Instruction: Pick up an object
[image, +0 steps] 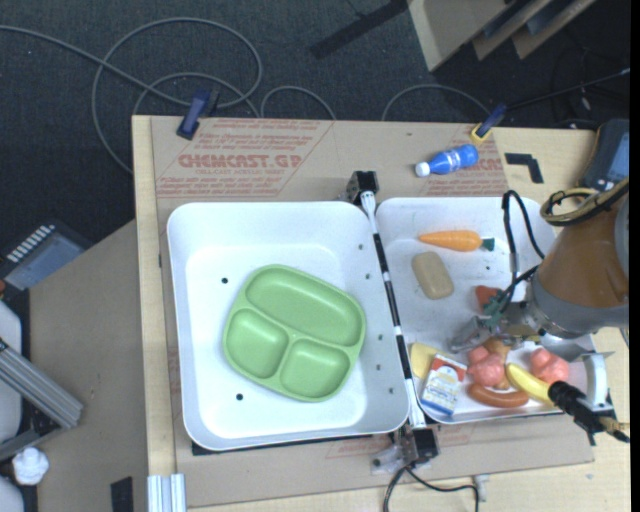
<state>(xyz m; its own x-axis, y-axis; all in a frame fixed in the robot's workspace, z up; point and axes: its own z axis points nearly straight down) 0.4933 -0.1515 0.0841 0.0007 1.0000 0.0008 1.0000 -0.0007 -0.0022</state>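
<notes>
The right bin (400, 225) holds toy food. An orange carrot (450, 240) lies near its back wall, with a tan oval piece (433, 274) just in front of it. Toward the bin's front are a pink-red fruit (487, 368), a yellow banana (530, 382), a red-brown sausage (498, 397), a small carton (442, 388) and a yellow wedge (421, 357). My gripper (488, 328) hangs low over the bin's front half, just behind the pink-red fruit and beside a small red piece (487, 295). The arm's orange band (580, 270) covers the bin's right side.
The left bin (190, 240) holds a green divided plate (292, 332). A blue and white bottle (447, 161) and a blue clip (195, 112) lie on the bench behind the bins. A black cable (512, 230) loops beside the wrist.
</notes>
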